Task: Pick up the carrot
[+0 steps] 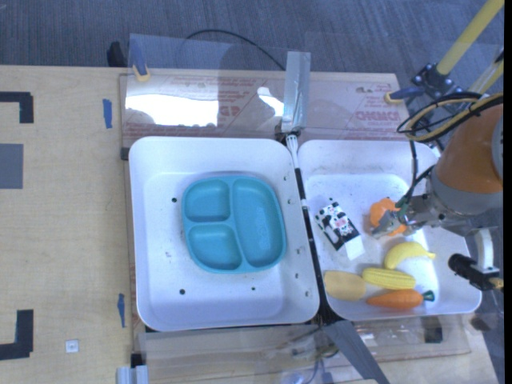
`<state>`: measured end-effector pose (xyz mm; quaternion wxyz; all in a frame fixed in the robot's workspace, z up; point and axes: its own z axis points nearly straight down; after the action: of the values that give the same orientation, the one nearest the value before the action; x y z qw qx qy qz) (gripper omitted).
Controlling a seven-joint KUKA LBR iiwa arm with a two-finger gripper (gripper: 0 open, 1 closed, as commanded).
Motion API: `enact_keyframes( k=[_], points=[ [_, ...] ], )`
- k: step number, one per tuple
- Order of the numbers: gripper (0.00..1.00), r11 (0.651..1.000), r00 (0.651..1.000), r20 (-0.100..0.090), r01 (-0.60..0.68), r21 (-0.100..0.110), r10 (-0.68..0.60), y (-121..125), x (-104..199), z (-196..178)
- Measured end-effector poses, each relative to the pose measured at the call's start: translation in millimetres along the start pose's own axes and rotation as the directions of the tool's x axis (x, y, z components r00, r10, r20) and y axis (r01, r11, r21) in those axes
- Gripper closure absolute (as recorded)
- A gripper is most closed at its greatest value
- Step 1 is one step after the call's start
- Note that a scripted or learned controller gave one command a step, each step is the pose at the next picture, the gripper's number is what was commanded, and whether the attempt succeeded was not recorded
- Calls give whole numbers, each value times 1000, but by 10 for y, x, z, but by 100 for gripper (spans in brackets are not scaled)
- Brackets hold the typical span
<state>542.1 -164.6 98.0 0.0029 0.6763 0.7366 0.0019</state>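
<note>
The pale wooden surface [64, 238] carries black angular marks and bits of blue tape along its left part. On it sits the left shallow white bin [148, 246], which holds a teal plastic plate with three compartments [234, 223], lying flat near the bin's middle. A clear plastic sheet with a grey metal post [295, 94] stands behind the two bins, and a dark divider runs between them. In the right shallow white bin [352, 166], just past the divider, lies a small black-and-white cow-patterned box [338, 226], tilted on a diagonal. Near the front wall of that bin a pale yellow potato-shaped toy [344, 286] touches a yellow corn cob [389, 278], and the orange carrot with a small green tip [396, 299] lies lengthwise just in front of the corn, close to the front wall. A yellow banana-like piece [409, 254] rests on something white just behind the corn, so the carrot is crowded from behind by these things. Farther back sits a small orange rounded toy [383, 213]. The grey arm with its orange band [472, 162] reaches in from the right, and the gripper [396, 224] is down at the orange rounded toy, touching or just beside it and well apart from the carrot. How far the gripper is open cannot be told from this view.
</note>
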Motion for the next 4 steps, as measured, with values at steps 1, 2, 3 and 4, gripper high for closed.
enact_keyframes(
  k=[1, 2, 3, 4],
  points=[
    [100, 993, 993, 2, 116, 1, -116, 99, -377, -547],
    [100, 960, 960, 8, 280, -20, -280, -322, -543, -99],
    [100, 988, 988, 0, 152, 1, -152, 188, -587, -212],
    [100, 998, 998, 3, -69, -2, 69, 543, -634, -1056]
  ],
)
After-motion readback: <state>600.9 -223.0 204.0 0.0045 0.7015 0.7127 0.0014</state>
